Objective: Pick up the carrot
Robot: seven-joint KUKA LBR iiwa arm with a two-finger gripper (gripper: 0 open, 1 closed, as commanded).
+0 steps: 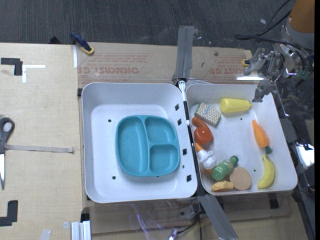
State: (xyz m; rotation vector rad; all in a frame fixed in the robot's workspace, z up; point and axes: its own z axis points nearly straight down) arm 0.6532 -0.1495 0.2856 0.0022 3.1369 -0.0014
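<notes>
The carrot point(259, 133) is orange with a small green stub at its near end. It lies on the floor of the right bin point(240, 141), close to the bin's right wall, pointing away from me. My gripper point(263, 81) hangs over the back right corner of that bin, beyond the carrot and well apart from it. Nothing shows in it. The arm's orange band point(303, 9) is at the top right.
A yellow piece point(235, 105) lies just left of the gripper. A banana point(267, 173) sits near the carrot's green end. Along the bin's left side are a speckled block point(207, 114), a red item point(202, 134), a green bottle point(223, 168) and a tan disc point(241, 178). The left bin holds a blue divided plate point(148, 145).
</notes>
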